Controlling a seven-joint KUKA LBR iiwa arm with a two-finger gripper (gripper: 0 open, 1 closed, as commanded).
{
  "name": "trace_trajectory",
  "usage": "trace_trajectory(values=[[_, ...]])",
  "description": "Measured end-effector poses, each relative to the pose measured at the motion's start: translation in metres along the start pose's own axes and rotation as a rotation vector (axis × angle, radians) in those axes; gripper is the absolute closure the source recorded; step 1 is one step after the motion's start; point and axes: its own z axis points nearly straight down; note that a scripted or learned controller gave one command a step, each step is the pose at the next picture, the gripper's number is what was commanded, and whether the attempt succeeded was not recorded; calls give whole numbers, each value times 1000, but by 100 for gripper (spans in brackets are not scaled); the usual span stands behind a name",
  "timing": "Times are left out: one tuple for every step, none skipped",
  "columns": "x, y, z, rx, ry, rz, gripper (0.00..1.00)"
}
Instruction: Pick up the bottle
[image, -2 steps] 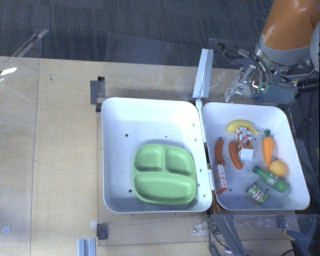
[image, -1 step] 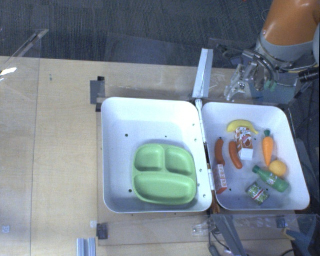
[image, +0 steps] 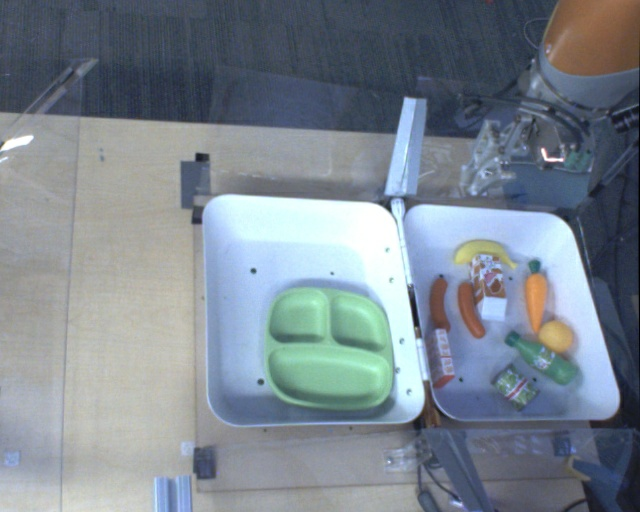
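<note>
Two white bins sit side by side on the bench, the left bin (image: 230, 300) holding a green three-part tray (image: 328, 348) and the right bin (image: 585, 300) holding a scatter of toy foods. The bottle (image: 541, 359), green with a yellow label, lies tilted on its side near the right bin's front right corner, its neck pointing up-left; it touches or nearly touches a yellow lemon (image: 556, 335) just behind it. An orange carrot (image: 537, 296) stands lengthwise behind the lemon. A small green packet (image: 515, 386) lies just in front of the bottle; its print is too small to read. Further left are a banana (image: 484, 252), partly covered by a small carton (image: 489, 286), two sausages (image: 454, 304), and a red-labelled packet (image: 441, 358) along the bin's left wall.

The gripper (image: 497, 160) hangs beyond the right bin's far edge, well apart from the bottle, with nothing visibly between its fingers. Its pale metal parts blur against cables and a grey block, so how far it is open cannot be told. The arm's orange band (image: 590, 35) is cut off by the frame's top edge.
</note>
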Motion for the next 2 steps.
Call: trace_trajectory(values=[[-4, -21, 18, -1, 2, -258, 100], [-4, -38, 24, -1, 1, -518, 100]])
